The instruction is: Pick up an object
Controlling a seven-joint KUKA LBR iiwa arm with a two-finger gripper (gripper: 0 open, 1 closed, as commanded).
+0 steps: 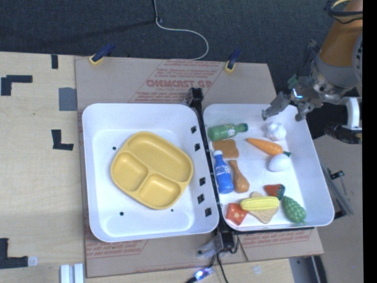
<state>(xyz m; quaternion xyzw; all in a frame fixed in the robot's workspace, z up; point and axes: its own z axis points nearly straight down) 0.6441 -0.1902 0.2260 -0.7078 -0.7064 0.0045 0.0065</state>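
My gripper (288, 109) hangs over the far right corner of the right bin (312, 152), its two fingers spread open with nothing between them. Just below it lies a small white object (274, 130). In the same bin lie a green bottle (227, 131), an orange carrot (266, 146), a white egg (278, 163), a blue bottle (223, 173), a brown drumstick (235, 170), a corn cob (259, 204), a green vegetable (293, 210), a red piece (235, 214) and a small red pepper (274, 190).
The left bin (100, 158) holds a yellow divided plate (151, 170). Both bins rest on a cardboard sheet (171, 81) held by clamps. A cable (177, 28) runs across the dark floor behind.
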